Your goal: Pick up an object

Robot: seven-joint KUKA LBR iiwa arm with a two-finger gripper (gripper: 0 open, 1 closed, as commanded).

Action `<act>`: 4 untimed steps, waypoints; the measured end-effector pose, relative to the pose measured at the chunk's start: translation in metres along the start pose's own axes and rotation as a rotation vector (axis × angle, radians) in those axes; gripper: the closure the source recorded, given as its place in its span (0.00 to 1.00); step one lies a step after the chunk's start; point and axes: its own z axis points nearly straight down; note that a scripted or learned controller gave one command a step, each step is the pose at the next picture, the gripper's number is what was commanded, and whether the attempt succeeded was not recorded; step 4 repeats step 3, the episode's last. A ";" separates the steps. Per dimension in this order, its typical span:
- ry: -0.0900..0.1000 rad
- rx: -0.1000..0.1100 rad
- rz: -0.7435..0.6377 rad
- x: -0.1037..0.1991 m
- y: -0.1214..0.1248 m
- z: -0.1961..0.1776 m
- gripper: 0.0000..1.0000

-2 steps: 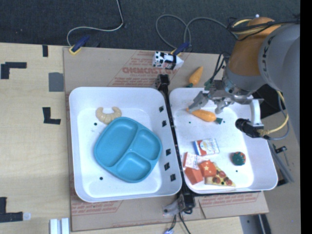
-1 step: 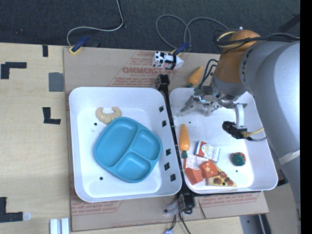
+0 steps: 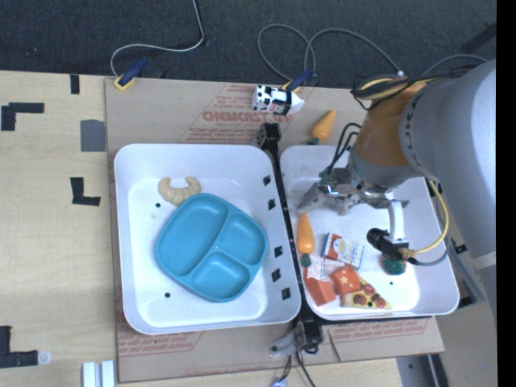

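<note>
In the right bin [image 3: 435, 293] lie an orange carrot [image 3: 305, 234], a white and red carton [image 3: 344, 251], a red box [image 3: 322, 289], a red block with a star [image 3: 347, 280] and a pizza slice [image 3: 367, 299]. My gripper [image 3: 337, 192] hangs low over the upper middle of this bin, just above and to the right of the carrot and apart from it. The grey arm with its orange band [image 3: 385, 135] hides the bin's far right part.
The left bin [image 3: 133, 168] holds a blue divided plate [image 3: 211, 247] and a croissant [image 3: 178, 189]. Behind the bins, on the cardboard, rest a second carrot [image 3: 323, 124] and a black-and-white object [image 3: 272, 99]. Cables trail across the back.
</note>
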 end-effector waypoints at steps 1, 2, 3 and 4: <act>-0.001 -0.003 -0.001 0.005 -0.044 0.000 0.00; -0.001 -0.006 -0.001 0.008 -0.063 -0.001 0.00; -0.001 -0.005 -0.001 0.008 -0.063 -0.010 1.00; -0.001 -0.005 -0.001 0.008 -0.063 -0.010 1.00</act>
